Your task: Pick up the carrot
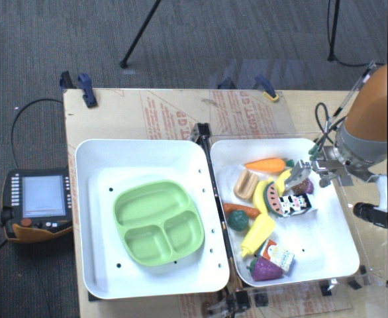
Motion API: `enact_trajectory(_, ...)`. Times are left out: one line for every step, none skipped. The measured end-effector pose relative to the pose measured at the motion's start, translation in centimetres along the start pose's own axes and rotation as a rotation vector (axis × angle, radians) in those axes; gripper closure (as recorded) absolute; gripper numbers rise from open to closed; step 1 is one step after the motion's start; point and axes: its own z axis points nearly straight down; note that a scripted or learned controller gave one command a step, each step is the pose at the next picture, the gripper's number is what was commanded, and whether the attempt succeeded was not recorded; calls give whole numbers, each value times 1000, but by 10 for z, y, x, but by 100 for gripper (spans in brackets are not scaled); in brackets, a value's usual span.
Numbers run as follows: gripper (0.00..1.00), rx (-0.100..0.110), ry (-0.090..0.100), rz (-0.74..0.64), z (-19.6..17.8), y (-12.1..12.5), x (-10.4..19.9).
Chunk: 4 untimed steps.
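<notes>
The carrot (266,165) lay in the right bin (333,254), near that bin's far edge, above the tight heap of toy food. Its long axis ran nearly level across the view, left to right, with only a slight tilt. The green top seemed to sit at the right end, by 1 dark blob, and the tapered orange tip pointed left, though at this size that reading was uncertain.

The claw (300,175) hung just to the right of the carrot and a little nearer the camera, over the banana (283,179) and the watermelon slice (271,197). So the carrot lay to the claw's left and slightly farther back, close beside it. Nothing was seen gripped in the claw; whether it stood wide or narrow could not be told from this slanted view.

A second, smaller orange piece (241,211) lay lower in the heap, touching the corn cob (257,234). The left bin (88,177) held a green divided plate (157,222). The coming move would likely call for a short shift left and back, with the claw closing across the carrot's narrow width.
</notes>
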Motion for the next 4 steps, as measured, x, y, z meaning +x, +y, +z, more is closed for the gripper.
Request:
enact_trajectory(0,1,0,-25,91,57,6)
enact_trajectory(0,2,1,339,106,71,22)
enact_trajectory(100,4,0,333,96,72,23)
enact_trajectory(0,5,0,331,96,72,23)
